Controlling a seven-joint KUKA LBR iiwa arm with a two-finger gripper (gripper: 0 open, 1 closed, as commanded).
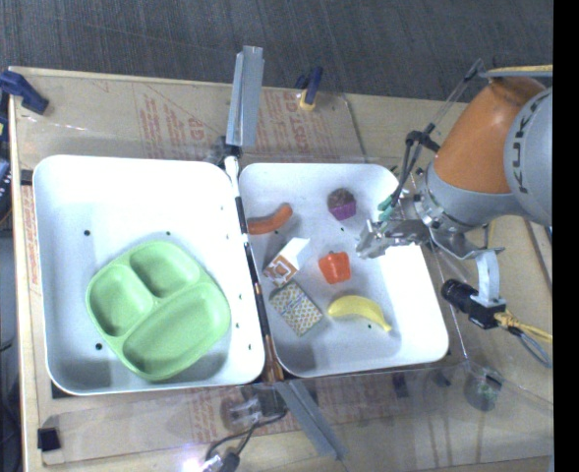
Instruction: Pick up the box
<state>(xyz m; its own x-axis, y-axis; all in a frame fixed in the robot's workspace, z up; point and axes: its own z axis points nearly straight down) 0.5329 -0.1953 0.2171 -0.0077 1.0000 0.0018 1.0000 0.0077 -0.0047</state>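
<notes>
Now | gripper [376, 242] over right bin [417, 337] | finger state: cannot tell | box [283, 266] apart, untouched

We can read very little. Faint reddish printing runs across the bench board [161, 131] above the bins, but its letters are too blurred for us to make out. The small box [282, 266] shows orange and white markings, and the patterned box [297, 309] fine print; none is legible.

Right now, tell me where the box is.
The box lies in the right bin, near its left wall, just left of the banana and below the small carton.
</notes>
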